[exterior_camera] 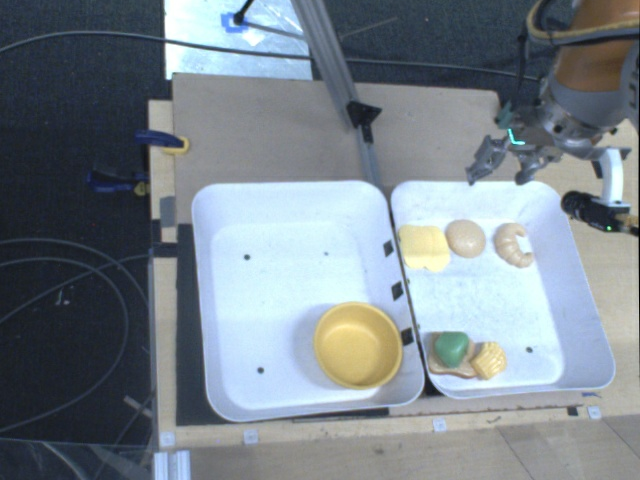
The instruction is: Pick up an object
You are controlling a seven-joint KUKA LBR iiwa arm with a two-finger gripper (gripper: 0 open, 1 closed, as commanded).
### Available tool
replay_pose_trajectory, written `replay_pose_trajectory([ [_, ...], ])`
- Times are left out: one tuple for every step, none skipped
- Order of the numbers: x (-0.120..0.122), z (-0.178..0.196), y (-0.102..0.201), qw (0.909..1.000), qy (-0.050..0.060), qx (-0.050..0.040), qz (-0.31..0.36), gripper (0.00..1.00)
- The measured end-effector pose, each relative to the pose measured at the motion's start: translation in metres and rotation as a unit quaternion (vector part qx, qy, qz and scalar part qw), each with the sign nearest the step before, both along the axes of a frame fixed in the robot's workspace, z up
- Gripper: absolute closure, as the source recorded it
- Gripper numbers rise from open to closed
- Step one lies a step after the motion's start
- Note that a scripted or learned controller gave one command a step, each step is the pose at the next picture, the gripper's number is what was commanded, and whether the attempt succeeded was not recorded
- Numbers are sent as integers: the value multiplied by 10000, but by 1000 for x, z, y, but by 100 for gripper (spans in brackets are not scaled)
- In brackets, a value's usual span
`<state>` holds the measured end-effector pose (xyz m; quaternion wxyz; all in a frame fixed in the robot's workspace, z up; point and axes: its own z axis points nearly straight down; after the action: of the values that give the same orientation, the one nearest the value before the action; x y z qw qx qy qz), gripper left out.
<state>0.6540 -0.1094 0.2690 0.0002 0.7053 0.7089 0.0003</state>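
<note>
My gripper (503,165) hangs above the far edge of the right bin (575,298), open, with nothing between its fingers. Below it in that bin lie a pale yellow slab (425,247), a round beige bun (465,238) and a croissant (515,244) in a row. At the bin's near edge sit a green piece (452,348) on a tan slice and a yellow ridged piece (489,360). A yellow bowl (357,343) stands in the left bin (260,268), near its front right corner.
A grey pole (330,58) slants over the bench from the top and ends at a black clamp behind the bins. Blue and yellow clamps (160,143) grip the bench's left edge. Cables lie on the dark floor at left.
</note>
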Motion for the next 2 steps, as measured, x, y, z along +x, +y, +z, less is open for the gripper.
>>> replay_pose_trajectory([
  [0, 1, 0, 10000, -8, -1, 1, 0],
  [4, -44, -7, 10000, 7, -6, -19, 0],
])
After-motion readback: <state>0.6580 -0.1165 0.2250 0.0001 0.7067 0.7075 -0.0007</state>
